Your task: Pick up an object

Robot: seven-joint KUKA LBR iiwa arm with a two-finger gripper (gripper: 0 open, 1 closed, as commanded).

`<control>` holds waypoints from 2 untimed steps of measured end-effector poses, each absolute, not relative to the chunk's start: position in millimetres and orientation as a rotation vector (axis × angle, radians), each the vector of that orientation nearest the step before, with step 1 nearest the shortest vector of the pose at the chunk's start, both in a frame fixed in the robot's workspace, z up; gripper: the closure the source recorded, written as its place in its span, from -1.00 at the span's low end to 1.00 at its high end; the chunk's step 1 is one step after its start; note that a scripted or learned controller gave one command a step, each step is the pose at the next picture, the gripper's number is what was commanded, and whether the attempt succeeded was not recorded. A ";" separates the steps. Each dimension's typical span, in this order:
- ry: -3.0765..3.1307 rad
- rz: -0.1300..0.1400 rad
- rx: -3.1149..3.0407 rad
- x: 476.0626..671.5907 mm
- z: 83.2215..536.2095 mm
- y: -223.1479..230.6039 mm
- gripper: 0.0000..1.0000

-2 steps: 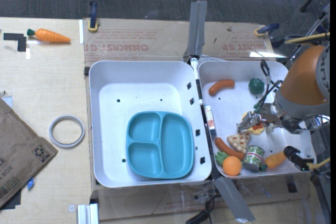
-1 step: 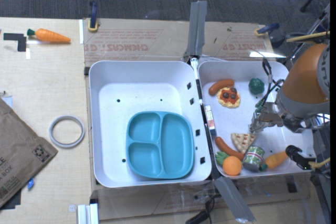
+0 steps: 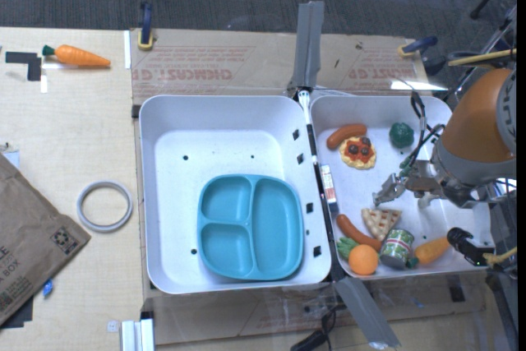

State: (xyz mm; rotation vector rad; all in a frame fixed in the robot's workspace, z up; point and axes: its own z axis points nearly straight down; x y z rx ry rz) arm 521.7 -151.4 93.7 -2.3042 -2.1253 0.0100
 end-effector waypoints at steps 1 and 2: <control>-2.119 0.007 -2.315 614.2 92.9 -161.7 -1.00; -2.165 0.031 -2.247 652.9 87.0 -127.3 -1.00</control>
